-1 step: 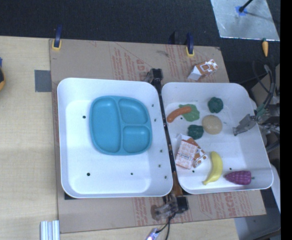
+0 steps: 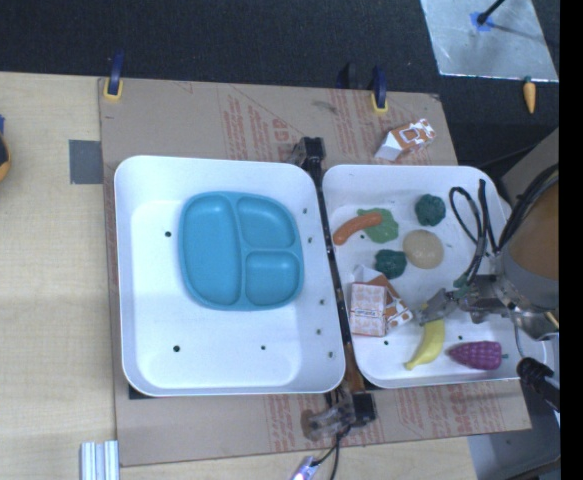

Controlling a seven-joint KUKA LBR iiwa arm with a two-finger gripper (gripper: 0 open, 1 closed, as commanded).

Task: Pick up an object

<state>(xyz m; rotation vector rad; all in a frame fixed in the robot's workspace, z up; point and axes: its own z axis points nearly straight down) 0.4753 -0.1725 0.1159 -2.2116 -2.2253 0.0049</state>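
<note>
Camera view: your gripper [image 2: 441, 306] sits over the right white bin [image 2: 356, 268], just above the yellow plastic banana [image 2: 429, 344]; finger state can't be told.

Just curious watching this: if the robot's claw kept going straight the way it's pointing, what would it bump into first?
Probably the banana. The gripper points left and down over the right bin, and the banana's upper end lies just ahead, though height is hard to judge.

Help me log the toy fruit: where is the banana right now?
The banana lies in the right bin, near its front edge, between the small carton and the purple grapes, just below the gripper.
</note>
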